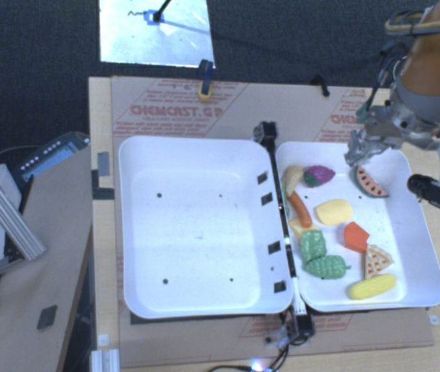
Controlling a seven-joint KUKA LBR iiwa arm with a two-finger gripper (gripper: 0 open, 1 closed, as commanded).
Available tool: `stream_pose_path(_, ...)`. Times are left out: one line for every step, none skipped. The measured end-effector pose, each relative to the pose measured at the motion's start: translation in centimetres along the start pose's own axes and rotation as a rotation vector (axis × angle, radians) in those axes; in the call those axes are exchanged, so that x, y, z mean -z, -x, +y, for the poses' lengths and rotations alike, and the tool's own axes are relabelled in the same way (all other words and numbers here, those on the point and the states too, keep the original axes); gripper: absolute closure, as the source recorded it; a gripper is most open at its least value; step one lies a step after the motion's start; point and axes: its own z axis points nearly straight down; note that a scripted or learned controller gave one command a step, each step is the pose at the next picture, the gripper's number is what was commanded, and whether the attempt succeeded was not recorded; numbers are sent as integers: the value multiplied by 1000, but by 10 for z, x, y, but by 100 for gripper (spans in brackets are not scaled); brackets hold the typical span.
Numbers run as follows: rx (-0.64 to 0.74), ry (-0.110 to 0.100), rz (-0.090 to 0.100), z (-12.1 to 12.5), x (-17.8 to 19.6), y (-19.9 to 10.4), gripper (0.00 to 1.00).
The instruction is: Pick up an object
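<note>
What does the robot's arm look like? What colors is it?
The arm is big and rounded, with an orange band up top and a grey section beneath it. Thin black cables and a yellowish one loop around its upper part. At the end sits a small grey metal gripper. A white bracket with a black part hangs off the arm's side.

Bright, even light; soft focus; faint shadows

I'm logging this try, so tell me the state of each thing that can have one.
Two-finger gripper: over the right bin's far edge, nothing seen between its fingers.
Red watermelon slice toy: lying in the right white bin, beside the gripper.
Yellow corn cob toy: lying flat.
Left white bin: holds no toys.
</note>
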Motion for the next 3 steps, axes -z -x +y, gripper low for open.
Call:
stream_pose_path(7,24,-4,68,58,-7,100)
stream_pose_path(7,10,-1,62,-10,-42,100)
stream_pose_path(7,1,1,-7,-85,-89,100)
